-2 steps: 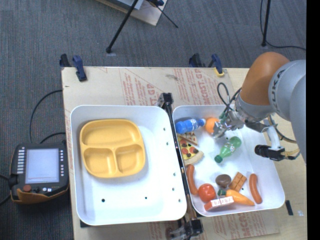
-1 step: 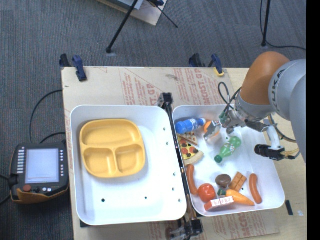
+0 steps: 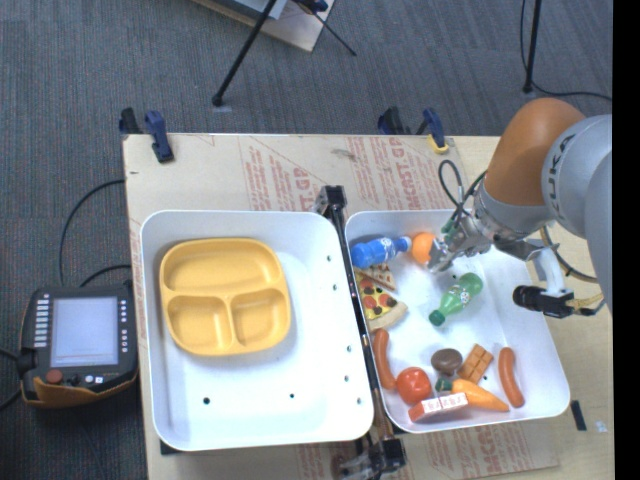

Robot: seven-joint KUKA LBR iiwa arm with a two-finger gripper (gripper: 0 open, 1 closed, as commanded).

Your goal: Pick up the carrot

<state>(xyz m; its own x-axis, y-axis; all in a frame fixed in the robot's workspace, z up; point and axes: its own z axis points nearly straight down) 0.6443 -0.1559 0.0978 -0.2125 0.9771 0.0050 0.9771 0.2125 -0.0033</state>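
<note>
The carrot [image 3: 483,398], orange and tapered, lies flat near the front edge of the right bin [image 3: 545,343], beside a red-and-white packet [image 3: 441,405]. My gripper [image 3: 446,254] hangs over the back part of that bin, between a small orange fruit [image 3: 423,246] and a green bottle [image 3: 457,298]. It is well away from the carrot, which sits toward the bin's front. I see nothing held in it.
The right bin also holds a blue bottle [image 3: 380,251], a pizza slice [image 3: 379,299], two sausages [image 3: 383,358] [image 3: 511,376], a tomato [image 3: 413,384], a brown round piece [image 3: 447,360] and a waffle block [image 3: 477,361]. The left bin [image 3: 180,408] holds a yellow divided plate [image 3: 226,295].
</note>
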